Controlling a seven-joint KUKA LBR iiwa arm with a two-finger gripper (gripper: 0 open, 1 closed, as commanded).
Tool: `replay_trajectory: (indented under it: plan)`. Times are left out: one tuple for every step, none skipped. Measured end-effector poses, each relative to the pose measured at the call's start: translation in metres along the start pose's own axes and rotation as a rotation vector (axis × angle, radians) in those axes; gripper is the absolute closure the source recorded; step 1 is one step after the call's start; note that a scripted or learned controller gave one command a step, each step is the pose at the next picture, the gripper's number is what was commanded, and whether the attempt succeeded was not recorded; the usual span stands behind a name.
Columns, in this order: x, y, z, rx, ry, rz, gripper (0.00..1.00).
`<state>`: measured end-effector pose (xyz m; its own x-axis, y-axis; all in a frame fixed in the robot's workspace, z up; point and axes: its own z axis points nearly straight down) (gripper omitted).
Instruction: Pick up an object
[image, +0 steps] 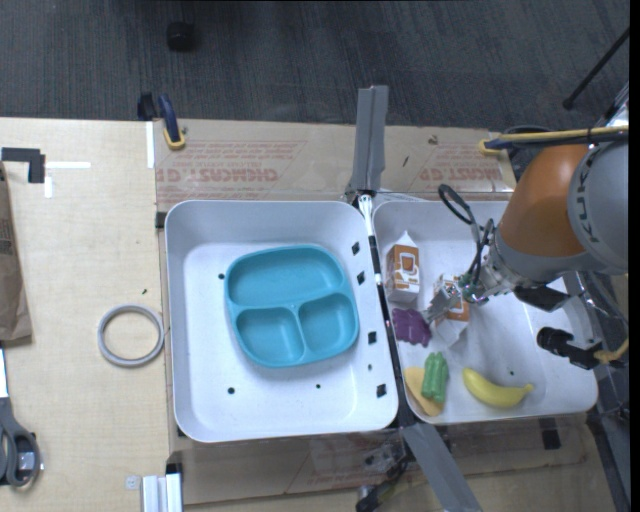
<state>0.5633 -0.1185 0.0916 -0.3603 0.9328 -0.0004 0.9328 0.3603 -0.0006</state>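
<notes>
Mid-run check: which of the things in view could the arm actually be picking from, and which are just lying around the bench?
Part of the job, in the right bin:
banana
green bottle
purple toy
small carton
gripper, down among them

Just lying about:
blue divided plate in the left bin
tape ring
scissors

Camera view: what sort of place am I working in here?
Likely a robot lab's bin-picking bench: two white bins sit on a taped-down board, toy food like a banana and a blue tray fill them, and the arm reaches in over dark carpet.
</notes>
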Motion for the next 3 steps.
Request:
replay_trajectory:
  plan:
    - [0.017,0.003,0.0,0.0,0.001,-0.076,0.0]
    - [0.015,0.003,-0.01,-0.002,-0.002,-0.072,1.0]
    - [0.043,0.042,-0.1,0.001,-0.001,0.021,1.0]
